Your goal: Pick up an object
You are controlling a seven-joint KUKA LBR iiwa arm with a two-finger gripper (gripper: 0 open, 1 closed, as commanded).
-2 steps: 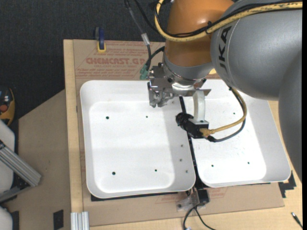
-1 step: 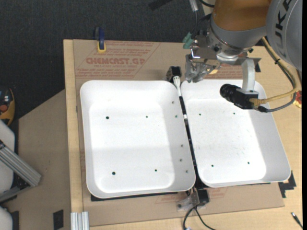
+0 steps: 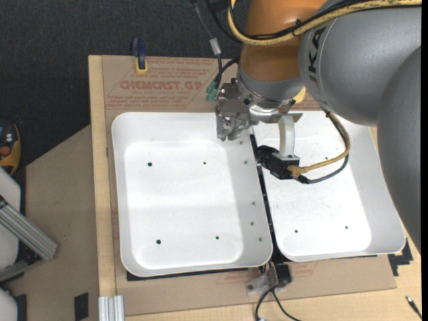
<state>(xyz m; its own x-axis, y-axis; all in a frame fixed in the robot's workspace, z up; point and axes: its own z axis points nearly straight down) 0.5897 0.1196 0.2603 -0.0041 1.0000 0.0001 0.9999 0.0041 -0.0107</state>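
Observation:
My gripper (image 3: 229, 127) hangs below the orange wrist band, over the far right corner of the left white bin (image 3: 134, 199). It sits close to the ridge where the two bins meet. I see no object between its tips, and the grey arm (image 3: 374, 52) covers the far right part of the right bin (image 3: 334, 246). A black connector with a yellow cable (image 3: 281, 163) hangs from the wrist over the right bin's left side.
Both bins rest on a brown board (image 3: 167, 79) with red lettering, held by a blue clamp (image 3: 140, 53) at the far edge. Each bin floor has small dark dots. A metal rail (image 3: 27, 236) lies at the lower left, off the board.

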